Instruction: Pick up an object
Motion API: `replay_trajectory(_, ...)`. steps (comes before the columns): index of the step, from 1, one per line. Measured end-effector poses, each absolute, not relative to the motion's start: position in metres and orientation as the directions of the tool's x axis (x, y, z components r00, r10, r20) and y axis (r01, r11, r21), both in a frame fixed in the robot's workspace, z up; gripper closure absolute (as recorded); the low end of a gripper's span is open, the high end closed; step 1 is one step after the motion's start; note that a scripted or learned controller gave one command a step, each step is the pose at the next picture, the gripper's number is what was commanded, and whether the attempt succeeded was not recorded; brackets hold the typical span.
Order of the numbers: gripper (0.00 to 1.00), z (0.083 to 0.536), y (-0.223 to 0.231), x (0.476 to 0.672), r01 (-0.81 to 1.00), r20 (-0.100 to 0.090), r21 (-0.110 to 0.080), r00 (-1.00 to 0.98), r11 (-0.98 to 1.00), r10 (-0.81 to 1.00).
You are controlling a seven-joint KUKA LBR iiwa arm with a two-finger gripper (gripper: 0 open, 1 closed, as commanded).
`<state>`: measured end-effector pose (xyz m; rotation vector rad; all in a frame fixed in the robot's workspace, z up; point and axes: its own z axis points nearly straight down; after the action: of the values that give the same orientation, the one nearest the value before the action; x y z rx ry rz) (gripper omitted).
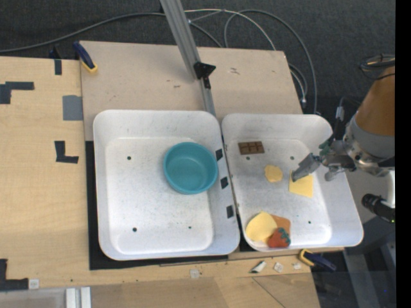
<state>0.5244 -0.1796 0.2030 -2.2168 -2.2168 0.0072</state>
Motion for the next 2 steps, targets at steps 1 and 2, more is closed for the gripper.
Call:
replay_trajectory(1, 0.00, 0.142, -0.176, 0.530, 1.000, 0.002, -0.008, -0.002, 0.002, 1.000)
replay_trajectory(2, 0.00, 0.090, -0.176, 0.530, 1.000, -0.002, -0.001, -0.001, 0.001, 1.000)
